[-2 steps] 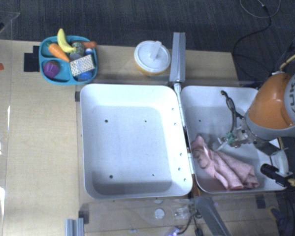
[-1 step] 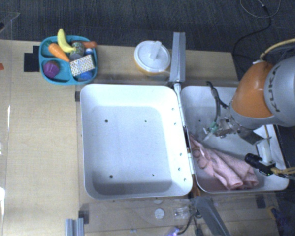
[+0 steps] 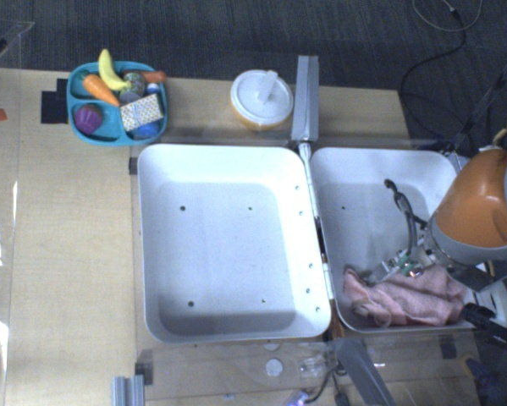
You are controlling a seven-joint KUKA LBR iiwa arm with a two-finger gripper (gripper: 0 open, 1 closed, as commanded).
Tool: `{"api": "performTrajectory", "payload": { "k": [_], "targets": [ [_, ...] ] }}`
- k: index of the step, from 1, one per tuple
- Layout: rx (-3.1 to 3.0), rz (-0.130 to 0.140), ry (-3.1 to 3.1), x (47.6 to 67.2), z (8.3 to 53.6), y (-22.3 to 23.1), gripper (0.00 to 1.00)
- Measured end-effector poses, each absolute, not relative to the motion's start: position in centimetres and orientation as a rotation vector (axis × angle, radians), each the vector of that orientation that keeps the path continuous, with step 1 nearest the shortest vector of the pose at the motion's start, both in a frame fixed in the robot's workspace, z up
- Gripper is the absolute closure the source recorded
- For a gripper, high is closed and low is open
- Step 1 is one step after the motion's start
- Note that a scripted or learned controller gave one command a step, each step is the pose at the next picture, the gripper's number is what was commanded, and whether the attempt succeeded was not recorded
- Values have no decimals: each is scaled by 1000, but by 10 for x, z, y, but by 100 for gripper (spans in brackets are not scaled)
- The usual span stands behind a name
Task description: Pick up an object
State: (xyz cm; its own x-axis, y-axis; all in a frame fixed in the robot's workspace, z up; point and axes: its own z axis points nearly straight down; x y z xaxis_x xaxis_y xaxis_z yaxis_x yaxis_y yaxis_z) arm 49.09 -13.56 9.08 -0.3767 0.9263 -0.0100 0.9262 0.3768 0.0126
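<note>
A crumpled pink cloth lay in the right bin, bunched along its near wall and toward the near right corner. The arm reached in from the right, and its gripper sat low at the cloth's upper edge, touching or just above the folds; whether it was apart or together could not be told, since the wrist and cables hid it. The left bin stood beside it on the counter. Behind the bins were a blue tray of toy food and a white lidded cup.

The cloth looked light, soft and limp; it would probably sag and drape once lifted, and it should not be slippery or fragile. A raised ridge in the middle of the bundle seemed the best place to pinch, because a thin edge might slide out
</note>
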Motion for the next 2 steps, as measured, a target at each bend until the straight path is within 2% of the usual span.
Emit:
{"api": "performTrajectory", "payload": {
  "k": [1, 2],
  "targets": [
    [1975, 12, 2420, 506, 91, -93, 0],
    [2067, 12, 2348, 544, 90, -92, 0]
  ]
}}
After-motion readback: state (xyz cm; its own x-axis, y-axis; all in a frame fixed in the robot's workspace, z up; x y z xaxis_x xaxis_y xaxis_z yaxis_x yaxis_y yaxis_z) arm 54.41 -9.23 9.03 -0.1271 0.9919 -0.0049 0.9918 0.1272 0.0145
